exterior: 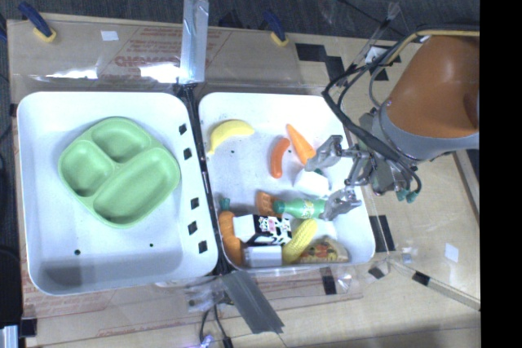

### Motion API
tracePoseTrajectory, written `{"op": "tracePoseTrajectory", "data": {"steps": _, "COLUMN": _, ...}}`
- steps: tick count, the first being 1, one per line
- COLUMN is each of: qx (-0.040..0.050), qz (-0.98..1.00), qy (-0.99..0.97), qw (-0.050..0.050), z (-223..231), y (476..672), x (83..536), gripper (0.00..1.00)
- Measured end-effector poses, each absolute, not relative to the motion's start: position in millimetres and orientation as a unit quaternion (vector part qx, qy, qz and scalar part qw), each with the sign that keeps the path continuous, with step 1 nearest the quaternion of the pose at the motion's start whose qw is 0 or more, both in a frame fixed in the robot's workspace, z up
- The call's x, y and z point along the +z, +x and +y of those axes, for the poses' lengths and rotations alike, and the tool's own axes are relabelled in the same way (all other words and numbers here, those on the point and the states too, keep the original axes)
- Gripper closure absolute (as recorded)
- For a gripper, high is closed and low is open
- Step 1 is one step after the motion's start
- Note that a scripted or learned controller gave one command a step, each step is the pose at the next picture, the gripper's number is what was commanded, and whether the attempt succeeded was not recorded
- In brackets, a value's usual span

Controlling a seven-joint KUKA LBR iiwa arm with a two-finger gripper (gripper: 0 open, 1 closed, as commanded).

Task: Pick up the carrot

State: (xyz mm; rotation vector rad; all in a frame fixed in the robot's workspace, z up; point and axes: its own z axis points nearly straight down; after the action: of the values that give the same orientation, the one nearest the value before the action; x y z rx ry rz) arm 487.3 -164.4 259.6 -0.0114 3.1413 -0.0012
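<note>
Desk: pale wooden top (424,248) carrying two shallow white bins side by side.
Right bin: white tray (245,106); this is the landmark for every place below.
Left bin: white tray (41,200) touching the right bin's left wall, holding a green divided plate (120,169).
Arm: grey with an orange band (432,90), reaching over the right bin's right wall.
Claw: (336,175) fingers spread apart with nothing between them, hanging over the right bin's right half, just right of the carrot.
Clutter: heap along the right bin's near wall, with a green bottle (300,209), a cow-patterned carton (265,230) and a corn cob (300,236); a banana (229,131) lies in the far left part.
Carrot place: carrot (300,144) lies in the right bin's far middle, flat on the floor, just beside an orange sausage-shaped piece (279,157), perhaps touching it.
Carrot look: small, bright orange, tapered, running slantwise.
Carrot handling: probably a light, stiff plastic toy with a smooth skin, so it may slip or roll.
Grip: best taken across the thicker middle, fingers straddling its width, clear of the orange neighbour.
</note>
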Motion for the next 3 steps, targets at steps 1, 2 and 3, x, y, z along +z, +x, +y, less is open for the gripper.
{"op": "tracePoseTrajectory", "data": {"steps": 1, "qx": 0.0017, "qz": 0.999, "qy": -0.043, "qw": -0.004, "z": -206, "y": 530.1, "x": 169, "gripper": 0.00}}
{"op": "tracePoseTrajectory", "data": {"steps": 2, "qx": -0.0004, "qz": 0.993, "qy": 0.122, "qw": 0.001, "z": -209, "y": 594.7, "x": 92, "gripper": 0.00}}
{"op": "tracePoseTrajectory", "data": {"steps": 3, "qx": -0.0011, "qz": 0.993, "qy": 0.118, "qw": 0.004, "z": -208, "y": 597.4, "x": 105, "gripper": 1.00}}
